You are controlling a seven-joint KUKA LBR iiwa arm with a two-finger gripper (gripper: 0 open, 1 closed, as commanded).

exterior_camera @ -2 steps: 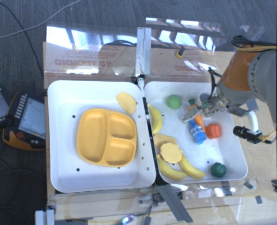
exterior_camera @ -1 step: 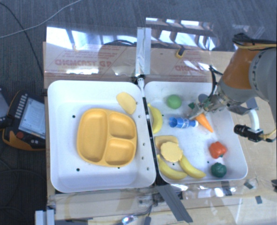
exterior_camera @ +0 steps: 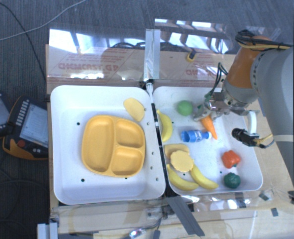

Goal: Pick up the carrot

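Closing in on the carrot (exterior_camera: pixel 210 127): step in hand is judged to be the grasp or its first lift. Carrot lies in the right bin (exterior_camera: pixel 253 180), near its upper right, slanting down from the gripper (exterior_camera: pixel 209 111), its upper end right at the fingertips; a blue bottle (exterior_camera: pixel 195 136) lies just beside its lower end, a green ball (exterior_camera: pixel 185 107) to the left. Whether the fingers are spread or clamped, and whether they hold the carrot, cannot be told. Next move calls for a confirmed grip, then a straight lift clear of the bottle
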